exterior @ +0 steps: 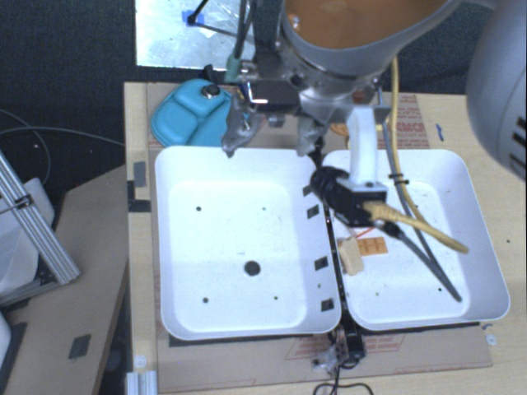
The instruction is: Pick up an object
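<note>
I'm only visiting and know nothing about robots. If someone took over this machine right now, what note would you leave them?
End effector: open, nothing between its fingers, over the back edge of the left bin.
Things: a tan block and a small orange card lie close together in the right bin, near the divider. A blue object sits behind the left bin, outside it.
Done: nothing picked up yet.
Left: the whole pick. The tan block looks like the likeliest target.
</note>
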Tool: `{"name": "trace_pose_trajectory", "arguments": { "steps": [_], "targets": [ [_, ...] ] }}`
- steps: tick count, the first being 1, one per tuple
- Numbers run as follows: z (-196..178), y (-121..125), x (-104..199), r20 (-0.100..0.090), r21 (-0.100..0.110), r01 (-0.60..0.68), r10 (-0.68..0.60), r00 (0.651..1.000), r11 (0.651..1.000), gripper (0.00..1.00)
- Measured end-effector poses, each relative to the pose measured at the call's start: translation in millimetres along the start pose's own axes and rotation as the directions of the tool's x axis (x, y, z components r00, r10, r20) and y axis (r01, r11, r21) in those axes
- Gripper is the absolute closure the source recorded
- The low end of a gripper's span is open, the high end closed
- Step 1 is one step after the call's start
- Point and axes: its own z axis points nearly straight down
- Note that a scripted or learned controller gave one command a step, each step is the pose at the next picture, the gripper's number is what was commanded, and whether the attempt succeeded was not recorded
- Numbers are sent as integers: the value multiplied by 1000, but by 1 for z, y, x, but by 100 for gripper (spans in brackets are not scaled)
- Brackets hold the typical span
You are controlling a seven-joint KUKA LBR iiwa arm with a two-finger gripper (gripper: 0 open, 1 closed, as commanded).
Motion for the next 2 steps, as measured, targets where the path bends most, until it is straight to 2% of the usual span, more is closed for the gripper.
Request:
{"name": "trace_pose_trajectory", "arguments": {
  "steps": [1, 2],
  "targets": [
    [-15, 1, 0, 0, -3, -7, 7, 1000, 1000, 0],
    [-14, 1, -47, 2, -1, -14, 14, 1000, 1000, 0]
  ]
}}
